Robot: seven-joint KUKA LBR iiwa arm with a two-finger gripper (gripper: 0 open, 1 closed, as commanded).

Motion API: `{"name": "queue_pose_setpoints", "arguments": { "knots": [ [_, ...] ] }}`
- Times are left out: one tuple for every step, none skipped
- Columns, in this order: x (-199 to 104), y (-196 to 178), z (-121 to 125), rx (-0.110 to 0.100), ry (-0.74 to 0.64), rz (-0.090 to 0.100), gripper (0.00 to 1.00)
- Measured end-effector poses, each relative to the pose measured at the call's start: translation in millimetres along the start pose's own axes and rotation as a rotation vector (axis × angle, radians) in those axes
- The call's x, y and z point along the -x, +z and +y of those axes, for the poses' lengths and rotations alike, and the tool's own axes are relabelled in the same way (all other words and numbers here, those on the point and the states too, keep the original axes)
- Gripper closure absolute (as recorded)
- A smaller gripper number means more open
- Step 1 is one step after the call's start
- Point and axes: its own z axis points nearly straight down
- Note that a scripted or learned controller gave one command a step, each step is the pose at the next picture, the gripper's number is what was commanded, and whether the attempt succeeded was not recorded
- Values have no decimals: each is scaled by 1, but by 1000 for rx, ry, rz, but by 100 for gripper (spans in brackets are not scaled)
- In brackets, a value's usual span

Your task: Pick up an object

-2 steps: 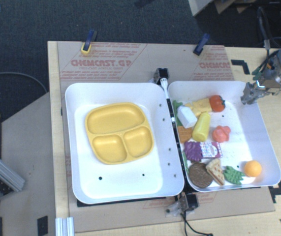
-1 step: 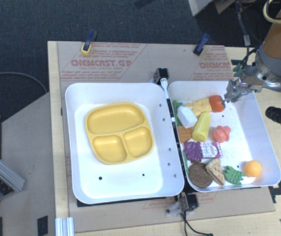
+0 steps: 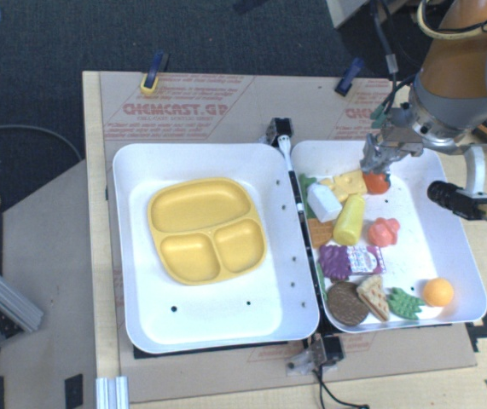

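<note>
Two shallow white bins are seen side by side on the bench: the left bin (image 3: pixel 141 313) and the right bin (image 3: pixel 456 245). In the left bin a yellow divided tray (image 3: pixel 206 228) lies flat, with three compartments. The arm (image 3: pixel 460 66) is seen reaching in from the right, above the far part of the right bin. The gripper (image 3: pixel 379 164) is lowered over a small red-orange object (image 3: pixel 377 182), which lies just beside a pale yellow piece (image 3: pixel 345 182) near the bin's far wall; whether the fingers are spread or closed cannot be told, and no object is seen between them. Packed near the bin's left wall are noted a yellow cylinder (image 3: pixel 350 219), a purple grape cluster (image 3: pixel 335 262), a brown round cookie (image 3: pixel 346 302) and, apart in the near corner, an orange ball (image 3: pixel 437 292).
</note>
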Motion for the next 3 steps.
{"name": "queue_pose_setpoints", "arguments": {
  "knots": [
    [-54, 21, 13, -4, -1, 1, 100],
    [-74, 8, 16, 3, 2, -1, 100],
    [-77, 10, 19, 3, 4, -2, 100]
  ]
}}
